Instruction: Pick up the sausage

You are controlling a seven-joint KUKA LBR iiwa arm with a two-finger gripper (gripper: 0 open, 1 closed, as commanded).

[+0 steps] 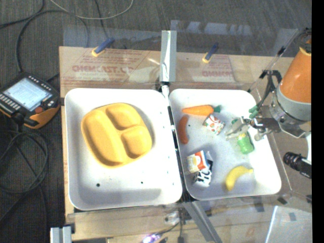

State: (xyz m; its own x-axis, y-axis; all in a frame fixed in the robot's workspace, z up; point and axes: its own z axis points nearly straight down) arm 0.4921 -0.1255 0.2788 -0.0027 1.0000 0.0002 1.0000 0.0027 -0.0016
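The sausage lies in the right bin, hard against that bin's left wall, a little above the middle of the frame; it is reddish-orange, short and lies nearly upright in the picture, its upper end just below the blunt end of the carrot, which runs crosswise toward the upper middle of the bin. Nothing rests on the sausage; to its right, near but apart, sits a small white carton, and lower down a red-and-white packet with a black-and-white carton touching it; a banana lies at the lower right, and a green object (a small bottle, perhaps) sits just under the arm's tooling. The gripper hangs at the right side of this bin, well apart from the sausage, over the green object; its metal parts are a tangle at this angle, and I cannot tell whether it is parted or closed, though nothing of the sausage is in it. The left bin holds a yellow divided tray.

By my judgement the pick is not yet begun; the step in hand is the approach. The next move calls for a traverse leftward across the bin, then a descent with the grip set across the sausage's short width; the wall beside it leaves little room, so one side may foul the rim.
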